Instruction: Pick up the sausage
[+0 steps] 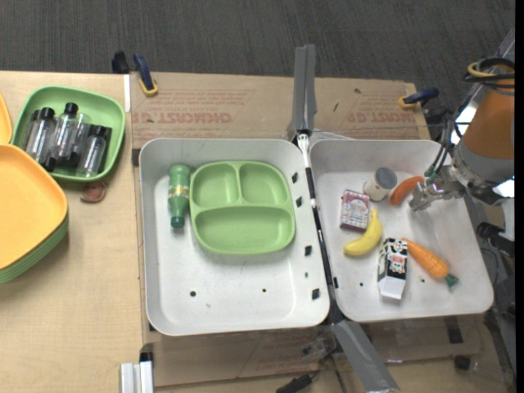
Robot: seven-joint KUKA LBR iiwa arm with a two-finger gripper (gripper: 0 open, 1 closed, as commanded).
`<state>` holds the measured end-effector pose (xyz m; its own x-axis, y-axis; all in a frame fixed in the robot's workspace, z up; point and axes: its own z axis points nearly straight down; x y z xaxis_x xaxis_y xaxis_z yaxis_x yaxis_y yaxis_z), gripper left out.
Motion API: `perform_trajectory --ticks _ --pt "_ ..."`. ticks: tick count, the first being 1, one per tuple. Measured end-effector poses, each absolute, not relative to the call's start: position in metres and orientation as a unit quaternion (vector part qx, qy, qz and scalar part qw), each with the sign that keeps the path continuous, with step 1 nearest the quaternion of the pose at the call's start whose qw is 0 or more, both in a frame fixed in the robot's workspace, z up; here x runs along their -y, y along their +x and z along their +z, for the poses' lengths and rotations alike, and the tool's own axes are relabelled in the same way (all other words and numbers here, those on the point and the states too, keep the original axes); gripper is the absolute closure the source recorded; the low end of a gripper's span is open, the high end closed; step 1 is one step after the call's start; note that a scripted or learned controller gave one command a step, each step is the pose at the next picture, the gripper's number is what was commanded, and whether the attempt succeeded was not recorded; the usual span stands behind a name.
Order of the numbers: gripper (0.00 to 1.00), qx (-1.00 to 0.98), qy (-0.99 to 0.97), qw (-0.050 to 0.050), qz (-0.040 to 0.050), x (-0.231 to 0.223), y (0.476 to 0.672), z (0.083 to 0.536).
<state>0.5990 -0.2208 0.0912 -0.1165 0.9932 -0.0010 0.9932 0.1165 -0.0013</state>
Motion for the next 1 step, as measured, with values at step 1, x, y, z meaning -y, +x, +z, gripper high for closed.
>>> perform_trajectory --ticks 1 --pt "1.00 0.804 -0.595 0.000 0.0001 0.2222 0.5696 0.0919"
